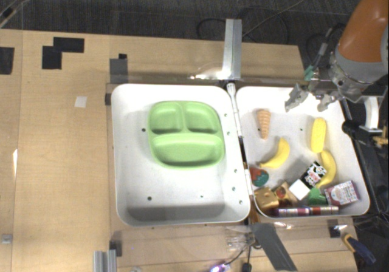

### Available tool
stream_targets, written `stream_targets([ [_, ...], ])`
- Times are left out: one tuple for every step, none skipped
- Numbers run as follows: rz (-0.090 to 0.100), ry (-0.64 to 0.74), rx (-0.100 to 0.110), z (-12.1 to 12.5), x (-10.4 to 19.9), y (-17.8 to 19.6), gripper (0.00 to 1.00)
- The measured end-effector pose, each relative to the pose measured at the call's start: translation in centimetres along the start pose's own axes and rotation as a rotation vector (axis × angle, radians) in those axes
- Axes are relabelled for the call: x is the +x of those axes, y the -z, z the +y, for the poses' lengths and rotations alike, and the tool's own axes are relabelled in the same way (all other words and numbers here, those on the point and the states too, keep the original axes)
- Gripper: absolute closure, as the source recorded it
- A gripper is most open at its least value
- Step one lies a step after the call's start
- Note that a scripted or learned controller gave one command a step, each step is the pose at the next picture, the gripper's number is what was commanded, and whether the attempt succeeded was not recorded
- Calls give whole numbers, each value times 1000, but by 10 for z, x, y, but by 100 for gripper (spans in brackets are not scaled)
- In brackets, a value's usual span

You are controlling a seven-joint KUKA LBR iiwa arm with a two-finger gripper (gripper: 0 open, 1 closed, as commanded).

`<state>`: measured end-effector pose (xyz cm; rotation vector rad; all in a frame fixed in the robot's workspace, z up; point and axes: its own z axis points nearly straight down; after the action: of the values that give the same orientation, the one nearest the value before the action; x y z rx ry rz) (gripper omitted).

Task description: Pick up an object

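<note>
My gripper (310, 98) hangs over the back edge of the right bin (364, 201), fingers spread apart with nothing between them. Below it in that bin lie an orange cone-shaped toy (263, 122), a yellow banana (276, 155), a short yellow piece (318, 135) and another banana (329, 167). At the bin's front are a black-and-white carton (314, 174), a red-and-white box (341, 193), a white block (299, 190), a brown toy (265, 197) and a dark red marker (307, 210).
The left bin (130, 195) holds a green divided plate (185, 133). A metal post (233, 49) stands behind the wall between the bins. The arm's orange band (364, 25) is at the upper right, with cables beside it.
</note>
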<state>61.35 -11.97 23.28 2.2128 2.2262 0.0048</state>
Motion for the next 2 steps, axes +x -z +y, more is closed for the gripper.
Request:
stream_targets([
  [0, 72, -3, -18, 15, -136, 0],
  [-1, 92, -13, -47, 0, -141, 0],
])
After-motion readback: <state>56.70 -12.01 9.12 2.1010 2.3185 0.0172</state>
